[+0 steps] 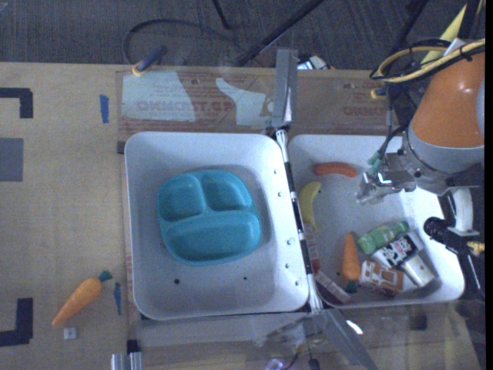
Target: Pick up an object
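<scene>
The right bin holds several toy foods. An orange-red sausage lies at the back, with a yellow banana by the left wall. Nearer the front are a carrot, a green bottle, a black-and-white carton and a brown carton. My gripper hangs over the bin's back right part, just right of the sausage and above the green bottle. Nothing shows in its grasp.
The left bin holds a blue divided plate. A second carrot lies on the bench at the front left, outside the bins. A white cup lies by the cartons. Cables and the arm's body crowd the right bin's far right side.
</scene>
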